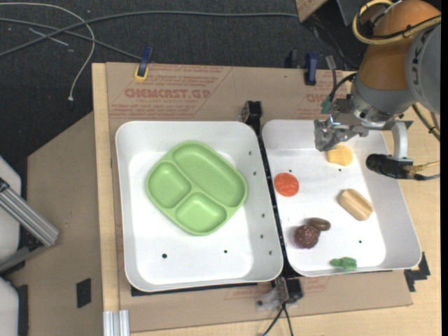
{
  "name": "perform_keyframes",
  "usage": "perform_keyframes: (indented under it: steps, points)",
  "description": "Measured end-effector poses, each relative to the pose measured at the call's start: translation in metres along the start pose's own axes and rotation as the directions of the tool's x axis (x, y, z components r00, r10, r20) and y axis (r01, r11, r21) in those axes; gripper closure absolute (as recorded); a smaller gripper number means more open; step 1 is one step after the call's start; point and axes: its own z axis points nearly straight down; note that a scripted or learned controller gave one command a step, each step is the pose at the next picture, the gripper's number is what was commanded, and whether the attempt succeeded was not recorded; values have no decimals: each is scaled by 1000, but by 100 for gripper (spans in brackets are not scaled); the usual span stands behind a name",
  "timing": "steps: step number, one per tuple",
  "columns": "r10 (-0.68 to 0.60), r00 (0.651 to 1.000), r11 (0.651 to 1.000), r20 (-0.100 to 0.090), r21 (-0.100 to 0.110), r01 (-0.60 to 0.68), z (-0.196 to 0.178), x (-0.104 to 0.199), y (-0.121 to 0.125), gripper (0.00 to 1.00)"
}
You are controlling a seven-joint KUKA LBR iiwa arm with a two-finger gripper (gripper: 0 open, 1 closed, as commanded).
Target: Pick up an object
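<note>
Approach stage of the pick. Gripper (327,140) low over the back of the right bin (392,254), just beside a yellow piece (341,155) that looks like toy cheese or similar; touching or merely close, impossible to tell. Nothing seen between the fingers. Finger spread: cannot tell from this slant, dark metal bunched together. Other candidates further forward in the same bin: red round piece (286,185) near the left wall, tan bread-like block (355,204), dark brown lump (309,233), small green bit (344,262) at the front rim. Green divided plate (197,187) alone in the left bin (140,257). Judged next: centre over the yellow piece, straddle it, close, then lift straight up. Risk of nudging it aside if off-centre.
</note>
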Motion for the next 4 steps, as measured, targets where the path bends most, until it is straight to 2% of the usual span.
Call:
perform_keyframes:
  steps: [1, 3, 4]
  points:
    - [-2, 1000, 1000, 1, -15, 2, -9, 0, 2, 0]
    - [-1, 1000, 1000, 1, -12, 1, 83, -8, 14, 0]
    - [-2, 1000, 1000, 1, -13, 2, 109, -8, 15, 0]
